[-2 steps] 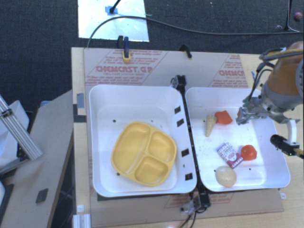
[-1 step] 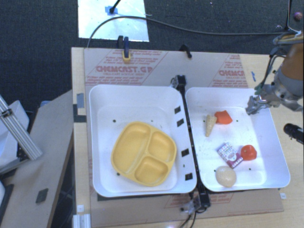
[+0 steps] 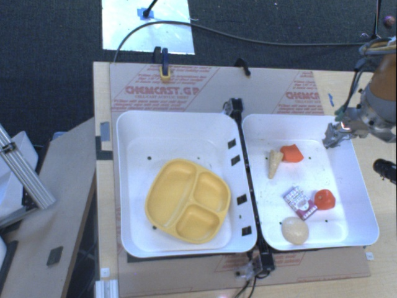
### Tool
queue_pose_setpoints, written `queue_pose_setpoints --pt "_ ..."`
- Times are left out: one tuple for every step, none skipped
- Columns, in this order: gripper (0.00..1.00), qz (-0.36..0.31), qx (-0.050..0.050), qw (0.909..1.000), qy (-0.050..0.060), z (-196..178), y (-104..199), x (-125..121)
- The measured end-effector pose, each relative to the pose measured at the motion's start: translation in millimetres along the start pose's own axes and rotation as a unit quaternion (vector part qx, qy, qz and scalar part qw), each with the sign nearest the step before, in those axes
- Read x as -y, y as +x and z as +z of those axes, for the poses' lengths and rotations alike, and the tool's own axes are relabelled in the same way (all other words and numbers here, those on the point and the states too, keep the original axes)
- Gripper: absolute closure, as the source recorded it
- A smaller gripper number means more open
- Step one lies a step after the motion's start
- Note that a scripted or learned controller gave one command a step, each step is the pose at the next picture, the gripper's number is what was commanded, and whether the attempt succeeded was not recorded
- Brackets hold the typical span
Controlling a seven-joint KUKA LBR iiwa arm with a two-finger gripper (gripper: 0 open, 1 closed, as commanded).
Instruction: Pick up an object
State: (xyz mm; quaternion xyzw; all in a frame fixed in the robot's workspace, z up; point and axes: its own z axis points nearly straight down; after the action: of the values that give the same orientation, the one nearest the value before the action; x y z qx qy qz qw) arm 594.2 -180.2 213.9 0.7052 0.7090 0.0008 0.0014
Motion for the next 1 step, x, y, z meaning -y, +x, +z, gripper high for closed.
queue_pose_setpoints --pt "1.0 -0.002 -0.001 1.0 0.0 -11.5 58.4 -1.4"
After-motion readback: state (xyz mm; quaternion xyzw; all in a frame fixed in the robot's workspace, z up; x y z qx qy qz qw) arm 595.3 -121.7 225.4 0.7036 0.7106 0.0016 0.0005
